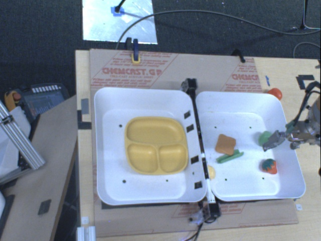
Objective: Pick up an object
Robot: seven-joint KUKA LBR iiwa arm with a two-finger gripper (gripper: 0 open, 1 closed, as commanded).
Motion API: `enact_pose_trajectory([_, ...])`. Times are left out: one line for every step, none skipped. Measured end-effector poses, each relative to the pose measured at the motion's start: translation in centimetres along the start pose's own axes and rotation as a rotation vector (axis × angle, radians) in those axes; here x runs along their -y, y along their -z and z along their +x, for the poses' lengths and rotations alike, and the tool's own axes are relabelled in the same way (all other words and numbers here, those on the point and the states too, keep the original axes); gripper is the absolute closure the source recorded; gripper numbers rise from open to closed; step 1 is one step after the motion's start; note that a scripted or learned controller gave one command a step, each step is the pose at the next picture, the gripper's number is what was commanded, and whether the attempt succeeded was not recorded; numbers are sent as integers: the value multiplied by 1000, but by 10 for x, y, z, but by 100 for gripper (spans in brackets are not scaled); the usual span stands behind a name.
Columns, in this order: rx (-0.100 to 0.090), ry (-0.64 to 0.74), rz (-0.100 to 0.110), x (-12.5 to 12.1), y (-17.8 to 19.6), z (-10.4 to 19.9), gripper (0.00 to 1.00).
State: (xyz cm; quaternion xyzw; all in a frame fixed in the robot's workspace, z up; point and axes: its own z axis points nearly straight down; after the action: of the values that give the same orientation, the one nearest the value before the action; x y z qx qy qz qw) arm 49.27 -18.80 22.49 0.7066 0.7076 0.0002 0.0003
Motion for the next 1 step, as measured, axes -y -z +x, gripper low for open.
enact_pose_trajectory([-1,0,1,-1,-62,1,0])
